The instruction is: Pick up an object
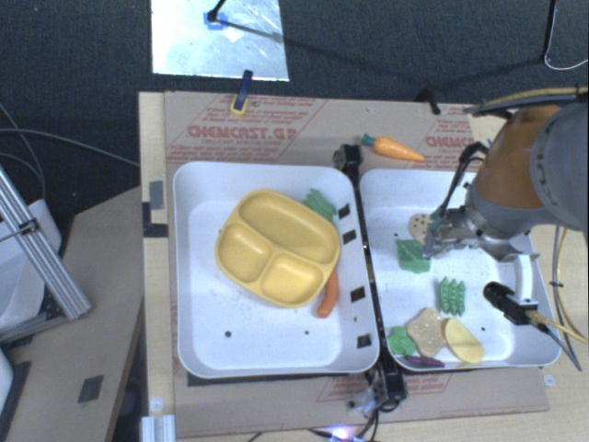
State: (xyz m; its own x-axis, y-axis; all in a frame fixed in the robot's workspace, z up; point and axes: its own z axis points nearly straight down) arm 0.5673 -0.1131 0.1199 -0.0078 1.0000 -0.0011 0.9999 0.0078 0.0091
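The gripper [433, 238] hung low in the right bin [488, 343], its tip just above a green block-shaped toy [412, 254]. Whether its fingers were apart or closed could not be told, and nothing was visibly between them. A small round speckled cracker [419, 223] lay just beside the tip, toward the bin's far side. Nearer the camera in that bin sat a green ridged piece [451, 296], then a cluster of a tan bread slice [426, 331], a yellow lemon-shaped piece [464, 340] and a green leafy piece [400, 342]. The grey arm [529, 178] with its orange band reached in from the right. The left bin [198, 339] held a yellow divided plate [276, 246], with an orange carrot [327, 296] touching its near edge and a green item [321, 203] at its far edge. Another carrot [393, 148] lay on the cardboard beyond the bins.
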